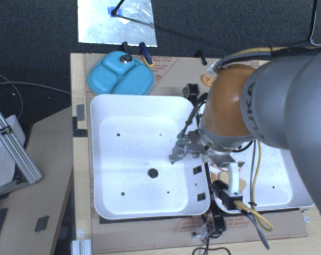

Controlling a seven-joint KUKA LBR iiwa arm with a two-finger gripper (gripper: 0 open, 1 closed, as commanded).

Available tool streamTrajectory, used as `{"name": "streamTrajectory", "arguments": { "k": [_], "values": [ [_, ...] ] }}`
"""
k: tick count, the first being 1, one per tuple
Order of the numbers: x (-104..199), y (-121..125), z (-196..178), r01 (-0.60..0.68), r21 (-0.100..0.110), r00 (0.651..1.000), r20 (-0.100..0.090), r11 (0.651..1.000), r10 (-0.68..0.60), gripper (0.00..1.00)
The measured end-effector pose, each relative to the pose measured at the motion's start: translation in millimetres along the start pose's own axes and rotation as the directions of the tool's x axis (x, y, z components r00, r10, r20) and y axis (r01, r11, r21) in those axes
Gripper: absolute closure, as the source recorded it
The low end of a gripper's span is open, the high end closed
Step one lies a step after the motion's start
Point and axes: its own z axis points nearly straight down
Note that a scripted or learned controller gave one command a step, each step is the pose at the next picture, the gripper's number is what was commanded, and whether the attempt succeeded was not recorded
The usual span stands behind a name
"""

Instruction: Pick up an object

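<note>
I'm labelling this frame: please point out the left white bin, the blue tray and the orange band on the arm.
left white bin (128,122): camera view, bare floor of the bin.
blue tray (121,74): camera view, middle of its top.
orange band (229,108): camera view, its rounded side.

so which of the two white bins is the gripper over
The left bin: the gripper hangs above its right side, near the dividing wall. The right bin lies mostly under the arm.

The arm (277,100) covers most of the right bin (279,193), and the frame's 3 o'clock edge cuts the arm off. The gripper (184,150) is too small and blurred to judge. Objects at 5 o'clock of the wrist are partly hidden, unidentifiable.
</note>
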Motion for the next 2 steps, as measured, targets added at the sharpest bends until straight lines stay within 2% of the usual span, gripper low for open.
{"name": "streamTrajectory", "arguments": {
  "k": [1, 2],
  "values": [
    [1, 4, -11, 0.002, -0.008, 1.000, -0.001, 1.000, -0.002, 1.00],
    [17, 8, -161, 0.008, -0.022, 1.000, -0.004, 1.000, -0.008, 1.00]
  ]
}}
